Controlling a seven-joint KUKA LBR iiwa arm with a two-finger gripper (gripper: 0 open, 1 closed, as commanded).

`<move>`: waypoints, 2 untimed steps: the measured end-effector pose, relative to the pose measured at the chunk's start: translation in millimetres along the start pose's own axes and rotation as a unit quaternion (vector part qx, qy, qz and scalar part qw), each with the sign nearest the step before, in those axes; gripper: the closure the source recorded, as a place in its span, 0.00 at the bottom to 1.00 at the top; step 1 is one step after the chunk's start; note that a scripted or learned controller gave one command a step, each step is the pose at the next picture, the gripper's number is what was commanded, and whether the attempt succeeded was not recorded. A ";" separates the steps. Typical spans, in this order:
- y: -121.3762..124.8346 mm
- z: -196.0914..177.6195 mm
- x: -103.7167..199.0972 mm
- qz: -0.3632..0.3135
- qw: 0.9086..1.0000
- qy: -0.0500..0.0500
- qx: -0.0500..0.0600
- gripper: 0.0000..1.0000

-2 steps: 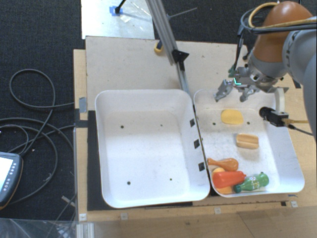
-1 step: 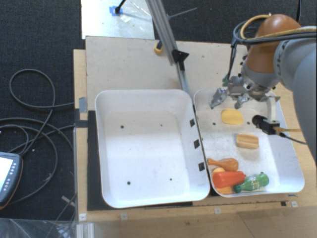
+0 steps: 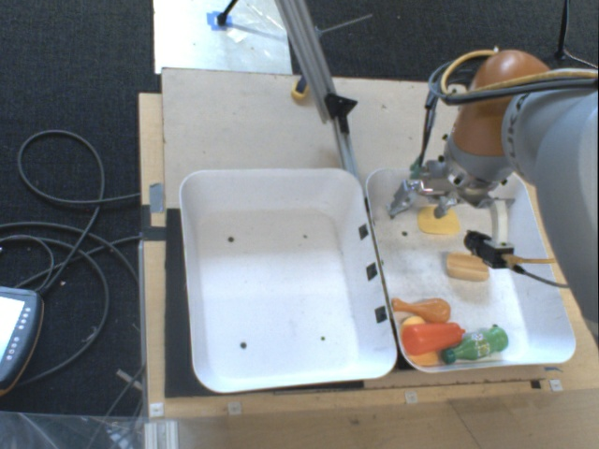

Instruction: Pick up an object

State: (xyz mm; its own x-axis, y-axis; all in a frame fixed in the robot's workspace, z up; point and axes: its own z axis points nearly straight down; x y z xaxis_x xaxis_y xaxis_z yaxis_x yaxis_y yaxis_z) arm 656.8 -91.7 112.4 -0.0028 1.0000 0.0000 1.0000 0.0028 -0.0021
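Gripper (image 3: 423, 195): mine, positioned over the far end of the right bin (image 3: 563, 333), pointing down at the bin floor. From this angle I cannot tell how far open it is, nor whether it has hold of anything.
Arm (image 3: 552, 148): enters from the right of the camera view, with the orange band (image 3: 491, 101) directly above the wrist.
Yellow piece (image 3: 438, 222): flat on the right bin floor, just beside my gripper on the near side and partly under the wrist assembly. Closest object to the gripper.
Tan block (image 3: 466, 267): on the right bin floor, near the yellow piece, towards the front, apart from it.
Orange drumstick-shaped piece (image 3: 423, 309): lying on its side in the front part of the right bin, just behind the red-orange piece.
Red-orange piece (image 3: 430, 337): at the front of the right bin, touching or overlapping small yellow bits at its left end.
Green bottle (image 3: 475, 344): lying on its side at the front of the right bin, neck towards the red-orange piece, just beside it.
Left bin (image 3: 281, 251): white, touching the right bin along their shared edge; small dark specks on its floor.
Bench (image 3: 234, 120): pale board carrying both bins.
Grey pole (image 3: 309, 45): slants down from the top of the view to the far end of the seam between the bins.
Cables (image 3: 56, 204): looped on the dark floor to the left of the bench.
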 end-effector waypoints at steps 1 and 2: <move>1.4 20.7 0.4 0.000 1.000 0.000 -0.002 0.00; 3.0 7.8 0.4 -0.001 1.000 0.000 -0.005 1.00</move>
State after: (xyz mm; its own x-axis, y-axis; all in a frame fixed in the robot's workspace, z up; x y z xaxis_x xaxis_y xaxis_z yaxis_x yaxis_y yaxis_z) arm 659.8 -91.2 104.6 -0.0043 1.0000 -0.0005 1.0000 0.0043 0.0078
